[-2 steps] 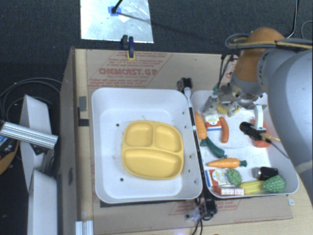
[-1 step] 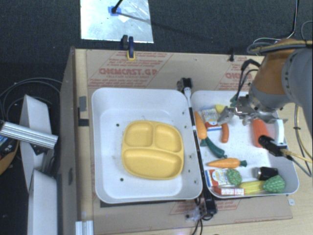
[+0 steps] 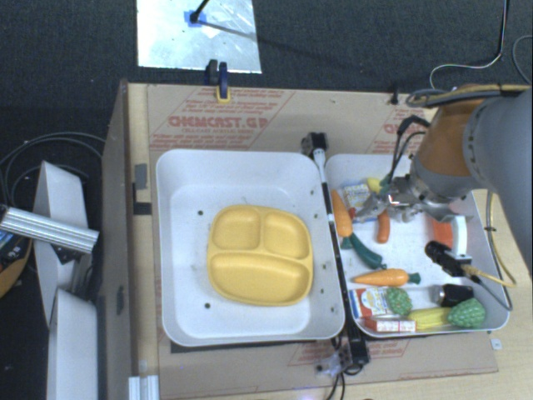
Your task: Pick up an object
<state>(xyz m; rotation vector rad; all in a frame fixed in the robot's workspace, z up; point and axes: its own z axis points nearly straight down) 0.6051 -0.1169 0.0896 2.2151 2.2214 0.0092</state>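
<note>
My gripper (image 3: 390,204) hangs over the upper middle of the right bin (image 3: 491,248), on the grey arm with the orange band that comes in from the right. Just below it lies a short orange sausage-shaped toy (image 3: 383,227). A pale printed packet (image 3: 360,193) sits right beside the gripper on its left. A long orange carrot (image 3: 340,212) lies along the bin's left wall. Nothing is visibly held.
The right bin also holds a teal piece (image 3: 363,252), a carrot with a green top (image 3: 385,278), a red-orange piece (image 3: 442,232), a red-and-white box (image 3: 376,313), green toys (image 3: 466,312) and a yellow one (image 3: 425,317). A yellow divided plate (image 3: 260,253) lies in the left bin (image 3: 179,223).
</note>
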